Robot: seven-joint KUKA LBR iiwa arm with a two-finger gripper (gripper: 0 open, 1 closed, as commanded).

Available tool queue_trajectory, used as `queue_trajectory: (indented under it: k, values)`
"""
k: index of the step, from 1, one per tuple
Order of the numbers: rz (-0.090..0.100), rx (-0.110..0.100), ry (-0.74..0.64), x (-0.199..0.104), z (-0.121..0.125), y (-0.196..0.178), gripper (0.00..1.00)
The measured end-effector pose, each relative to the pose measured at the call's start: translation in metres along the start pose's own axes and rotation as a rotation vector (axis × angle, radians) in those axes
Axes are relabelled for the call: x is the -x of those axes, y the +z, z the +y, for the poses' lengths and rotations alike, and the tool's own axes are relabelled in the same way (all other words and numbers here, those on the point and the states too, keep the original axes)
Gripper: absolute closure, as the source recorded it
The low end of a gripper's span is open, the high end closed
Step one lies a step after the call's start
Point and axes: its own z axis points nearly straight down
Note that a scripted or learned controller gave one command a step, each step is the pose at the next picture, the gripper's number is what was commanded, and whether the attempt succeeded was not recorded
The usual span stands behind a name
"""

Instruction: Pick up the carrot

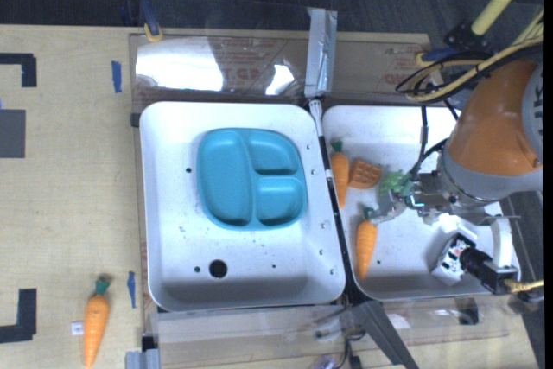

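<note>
The grey arm [497, 134], orange-banded, reaches from the right over the right bin [389, 121]. Whether its claw [393, 201] is open cannot be told. A carrot [365, 244] lies just below-left; another carrot [340, 175] up-left.

Arm [497, 130]: reaches in from the right side of the camera view, its bulky orange band uppermost and a grey section just below it.
Wrist: bent down and toward the left, ending in a metal mount with black cables looping along it.
Gripper [380, 207]: low, pointing left, at the end of the metal mount.
Fingers: too small and cluttered to tell how they stand.
Cabling: yellow and black leads trail from the arm's upper side.
</note>
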Motion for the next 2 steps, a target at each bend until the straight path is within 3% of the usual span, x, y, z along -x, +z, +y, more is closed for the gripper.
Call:
queue_trajectory:
  k: [1,2]
  values:
    - [-0.001,-0.001,0.314,-0.067,-0.006,0.000,0.00]
    - [0.000,-0.005,0.046,-0.021,-0.007,0.000,0.00]
